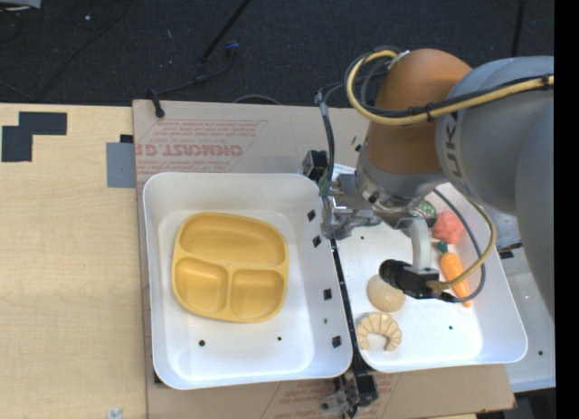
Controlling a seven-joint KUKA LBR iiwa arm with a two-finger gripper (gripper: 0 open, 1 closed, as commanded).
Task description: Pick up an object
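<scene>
Two white bins face you. The left bin (154,272) holds a yellow divided plate (231,266). In the right bin (470,331), the gripper (341,218) hangs by the left wall, and you cannot tell whether it is spread or closed. A croissant (380,329), roll (384,296), pink piece (446,225) and carrot (455,274) lie loose to its right.

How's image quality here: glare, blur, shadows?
Camera view: light even and diffuse, no hard glare on the left white bin; yellow divided plate and croissant sharp, shadows faint; soft highlight on the arm's orange band; floor behind the bench dark.
</scene>
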